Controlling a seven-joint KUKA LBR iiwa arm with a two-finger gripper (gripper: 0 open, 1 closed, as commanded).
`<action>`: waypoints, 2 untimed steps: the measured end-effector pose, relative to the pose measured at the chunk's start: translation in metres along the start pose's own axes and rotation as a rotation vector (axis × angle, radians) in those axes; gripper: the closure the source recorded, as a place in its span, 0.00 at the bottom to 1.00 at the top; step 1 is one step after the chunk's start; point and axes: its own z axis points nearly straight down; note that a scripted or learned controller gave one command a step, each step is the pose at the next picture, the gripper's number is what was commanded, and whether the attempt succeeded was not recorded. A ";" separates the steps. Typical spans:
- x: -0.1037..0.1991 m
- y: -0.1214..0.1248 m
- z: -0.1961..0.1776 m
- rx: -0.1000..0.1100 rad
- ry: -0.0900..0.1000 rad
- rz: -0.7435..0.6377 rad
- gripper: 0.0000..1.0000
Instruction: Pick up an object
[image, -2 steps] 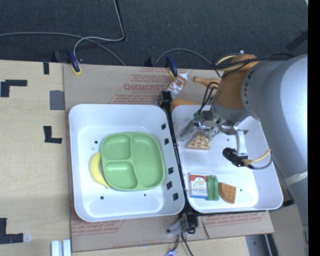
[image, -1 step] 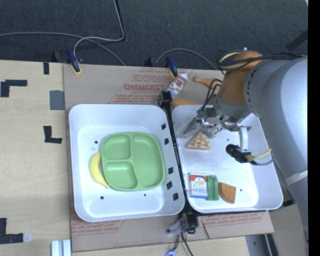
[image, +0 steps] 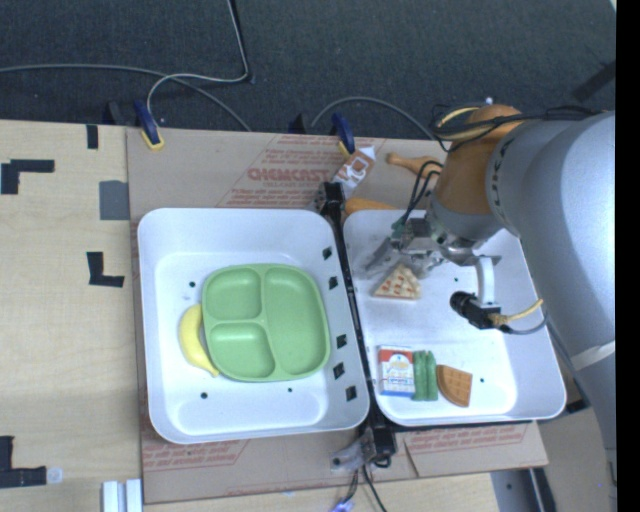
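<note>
End effector (image: 392, 252) sits low in the right bin (image: 520, 395), fingers slightly parted astride the top of the waffle wedge (image: 398, 286); nothing is confirmed held. Recommendation: centre over the wedge, close squarely, and lift straight, as the flat piece looks liable to slip. The bin's left wall (image: 350, 290) lies near the wedge, limiting lateral room. Open floor lies toward the carton (image: 396, 371), green item (image: 425, 376) and orange piece (image: 454, 385), well apart. The green plate (image: 266, 322) and banana (image: 192, 342) occupy the left bin.
</note>
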 end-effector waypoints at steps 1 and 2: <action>-0.012 0.002 0.000 0.000 0.002 -0.001 0.00; 0.009 -0.002 0.000 0.001 0.000 -0.001 0.00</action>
